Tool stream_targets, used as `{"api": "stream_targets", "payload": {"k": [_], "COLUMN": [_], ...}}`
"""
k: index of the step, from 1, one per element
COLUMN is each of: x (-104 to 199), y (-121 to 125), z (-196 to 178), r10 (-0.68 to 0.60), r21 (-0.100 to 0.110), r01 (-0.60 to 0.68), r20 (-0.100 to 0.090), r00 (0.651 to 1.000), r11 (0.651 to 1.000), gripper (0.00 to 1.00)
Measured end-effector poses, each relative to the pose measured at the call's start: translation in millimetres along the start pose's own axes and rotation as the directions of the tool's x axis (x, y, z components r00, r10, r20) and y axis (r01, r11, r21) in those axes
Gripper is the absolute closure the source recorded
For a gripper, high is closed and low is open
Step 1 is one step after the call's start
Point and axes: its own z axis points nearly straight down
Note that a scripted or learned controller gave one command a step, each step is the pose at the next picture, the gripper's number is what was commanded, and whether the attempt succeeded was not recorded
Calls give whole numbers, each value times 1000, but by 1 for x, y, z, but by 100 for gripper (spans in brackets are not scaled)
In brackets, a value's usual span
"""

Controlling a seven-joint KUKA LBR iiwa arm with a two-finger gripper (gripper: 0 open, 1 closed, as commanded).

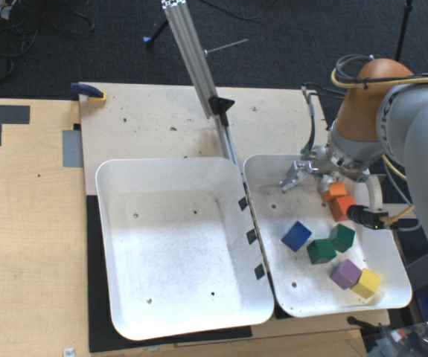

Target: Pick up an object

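My gripper [294, 175] hangs over the far left part of the right bin [392, 300], open, with nothing between its fingers. Just to its right lie two orange blocks [339, 199], close together under the wrist. Further toward the front of the bin are a blue cube [296, 236], two green cubes [321, 251] [343, 237], a purple cube [345, 274] and a yellow cube [368, 283]. The blue cube is the nearest of these to the gripper, below it in the view.
The left bin [109, 199] sits beside the right one, parted by a divider with black clips [249, 235]. A slanted metal post [199, 65] rises behind the bins. The arm's grey and orange body [377, 117] fills the upper right.
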Motion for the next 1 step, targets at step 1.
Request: {"api": "stream_targets", "payload": {"k": [1], "x": [2], "y": [0], "z": [36], "r10": [0], "r21": [-4], "r01": [0], "r20": [1], "r00": [1000], "r11": [1000], "gripper": [0]}}
